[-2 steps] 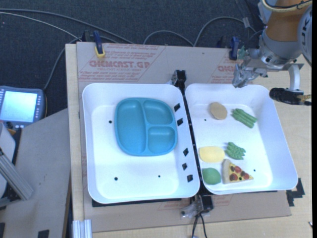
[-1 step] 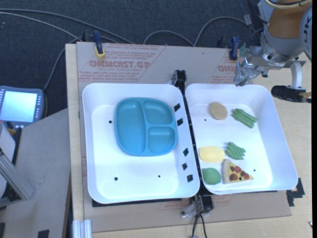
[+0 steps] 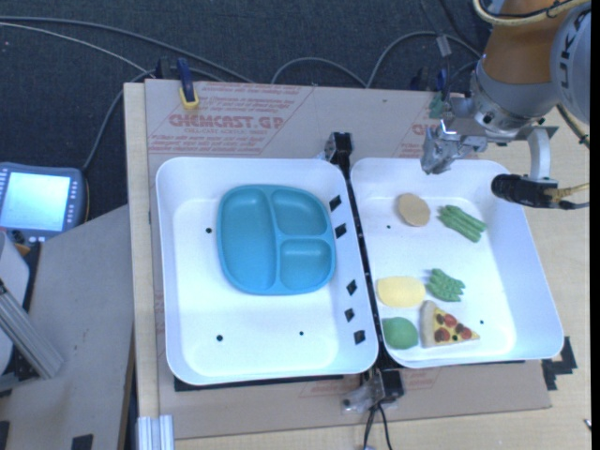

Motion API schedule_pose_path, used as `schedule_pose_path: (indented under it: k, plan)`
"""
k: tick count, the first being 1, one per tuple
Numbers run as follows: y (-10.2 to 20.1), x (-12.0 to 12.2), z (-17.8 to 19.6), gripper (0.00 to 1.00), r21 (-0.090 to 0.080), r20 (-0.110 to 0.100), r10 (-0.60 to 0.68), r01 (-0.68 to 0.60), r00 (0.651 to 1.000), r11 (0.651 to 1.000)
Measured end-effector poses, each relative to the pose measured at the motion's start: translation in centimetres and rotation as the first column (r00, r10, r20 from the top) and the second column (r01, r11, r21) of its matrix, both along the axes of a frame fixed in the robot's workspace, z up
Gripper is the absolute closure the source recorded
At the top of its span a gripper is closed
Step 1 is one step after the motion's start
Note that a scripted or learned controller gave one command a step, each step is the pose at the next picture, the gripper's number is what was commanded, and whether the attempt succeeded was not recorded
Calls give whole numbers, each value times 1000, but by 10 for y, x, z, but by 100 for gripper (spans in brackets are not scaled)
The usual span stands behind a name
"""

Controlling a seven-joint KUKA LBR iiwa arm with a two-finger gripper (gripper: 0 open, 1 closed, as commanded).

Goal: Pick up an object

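Note:
Several toy foods lie in the right bin (image 3: 525, 251): a tan round cookie (image 3: 412, 210), green beans (image 3: 462, 221), a yellow piece (image 3: 400, 292), a green leafy piece (image 3: 446, 285), a round green piece (image 3: 400, 332) and a pizza slice (image 3: 442, 326). My gripper (image 3: 437, 161) hangs over the bin's far left corner, above and behind the cookie, with nothing seen between its fingers.
The left bin (image 3: 187, 326) holds a blue divided plate (image 3: 277, 239). A black clip strip (image 3: 349, 251) runs between the two bins. A black bar (image 3: 525, 190) from the arm juts over the right bin's far right rim. Cables trail behind the bench.

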State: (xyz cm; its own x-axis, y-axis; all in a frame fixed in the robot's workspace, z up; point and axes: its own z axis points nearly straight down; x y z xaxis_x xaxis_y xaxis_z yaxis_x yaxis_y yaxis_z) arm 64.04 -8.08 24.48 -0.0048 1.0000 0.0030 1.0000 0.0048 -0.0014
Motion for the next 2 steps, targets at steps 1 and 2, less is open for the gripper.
schedule_pose_path:
  k: [1, 2]
  plan:
    - [48, -32, -13, 100, 1, -4, 0, 0, 1000, 1000]
    - [101, -65, -10, 100, 1, -3, 1, -1, 1000, 1000]
